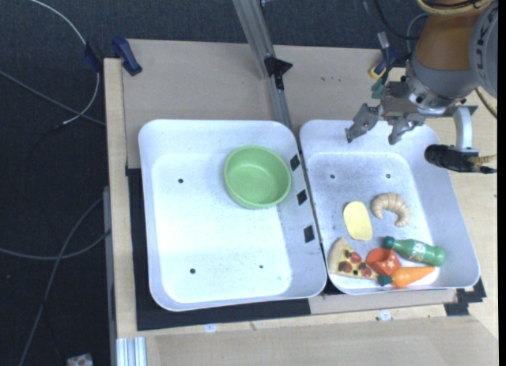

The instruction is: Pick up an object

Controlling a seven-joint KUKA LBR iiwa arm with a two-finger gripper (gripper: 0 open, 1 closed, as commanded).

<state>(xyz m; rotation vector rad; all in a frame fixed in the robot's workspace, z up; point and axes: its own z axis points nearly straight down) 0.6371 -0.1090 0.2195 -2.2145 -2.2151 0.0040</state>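
In right bin (443, 198): croissant (392, 207), bottle (414, 250), pizza slice (349, 260).
Left of it: green bowl (256, 175).
Gripper (381, 130): fingers spread apart, holding nothing, above bin's far edge.

bins (158, 198): white matt plastic | bowl (256, 176): smooth green plastic | bench (198, 80): pale wood

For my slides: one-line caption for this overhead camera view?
Open two-finger gripper hovers over right white bin of toy food; round green bowl sits in left white bin.

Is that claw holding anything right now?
No. The gripper hangs open over the right bin's far edge, nothing between its fingers. The toys lie untouched at the near end.
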